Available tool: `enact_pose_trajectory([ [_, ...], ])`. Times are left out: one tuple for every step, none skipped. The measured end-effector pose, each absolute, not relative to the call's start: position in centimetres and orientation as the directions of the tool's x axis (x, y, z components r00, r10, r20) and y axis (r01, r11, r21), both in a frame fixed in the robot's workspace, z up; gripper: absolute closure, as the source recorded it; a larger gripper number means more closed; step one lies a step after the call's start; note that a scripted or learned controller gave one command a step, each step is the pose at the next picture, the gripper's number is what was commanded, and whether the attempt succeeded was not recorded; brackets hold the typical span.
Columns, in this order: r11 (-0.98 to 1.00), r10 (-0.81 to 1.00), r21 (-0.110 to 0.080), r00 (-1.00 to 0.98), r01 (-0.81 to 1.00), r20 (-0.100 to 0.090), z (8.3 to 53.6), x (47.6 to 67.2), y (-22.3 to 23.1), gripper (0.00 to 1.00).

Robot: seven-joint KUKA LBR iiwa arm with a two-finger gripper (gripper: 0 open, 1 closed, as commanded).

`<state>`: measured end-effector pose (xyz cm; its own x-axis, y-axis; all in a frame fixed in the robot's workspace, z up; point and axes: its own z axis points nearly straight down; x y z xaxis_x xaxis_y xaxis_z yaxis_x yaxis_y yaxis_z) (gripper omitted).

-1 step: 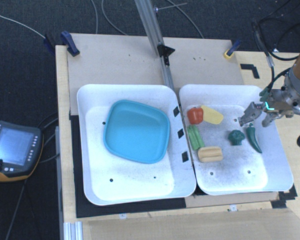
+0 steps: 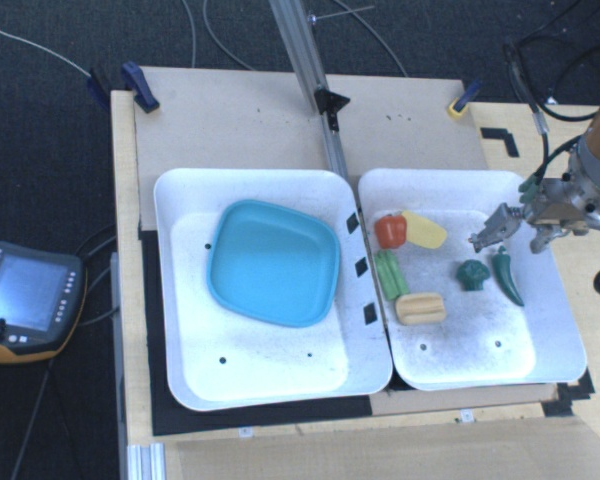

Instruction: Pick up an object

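Gripper [image 2: 512, 230] position: above the far right part of the right bin [image 2: 555, 363], at the end of the arm [image 2: 592, 173] that enters from the right edge. Two metal fingers show, one reaching left toward the bin's middle and one nearer the wrist, with a clear gap between them; nothing lies in that gap, so the gripper is spread and carries no object.

Nearest objects: a dark green pepper [image 2: 506, 276] lies just below the fingers, long and slightly curved, pointing toward the near right. A green broccoli piece [image 2: 472, 274] sits just left of the pepper, close to it. Whether the fingers touch either item cannot be told from this angle.

Left part of the right bin: a red tomato-like piece [image 2: 390, 231] lies against the left wall, with a yellow piece [image 2: 425, 231] touching its right side. A light green stick [image 2: 391, 274] lies nearer, along the same wall. A tan bread roll [image 2: 419, 308] lies at the stick's near end.

Left bin [image 2: 185, 373]: holds a light blue square plate [image 2: 274, 262], slightly turned.

Surroundings: both bins rest side by side on a beige bench [image 2: 235, 123]. An aluminium post [image 2: 298, 38] rises from the far side between the bins. A handheld control pendant [image 2: 25, 298] lies on the dark floor at far left.
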<state>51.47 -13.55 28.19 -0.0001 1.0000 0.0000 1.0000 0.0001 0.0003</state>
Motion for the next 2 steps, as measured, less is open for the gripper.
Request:
enact_pose_trajectory([
  [0.0, 1.0, -0.003, 0.0, 1.0, 0.0, 23.8, 51.4, -14.2, 0.0],
  [0.0, 1.0, -0.003, 0.0, 1.0, 0.001, 19.6, 51.2, -14.0, 0.0],
])
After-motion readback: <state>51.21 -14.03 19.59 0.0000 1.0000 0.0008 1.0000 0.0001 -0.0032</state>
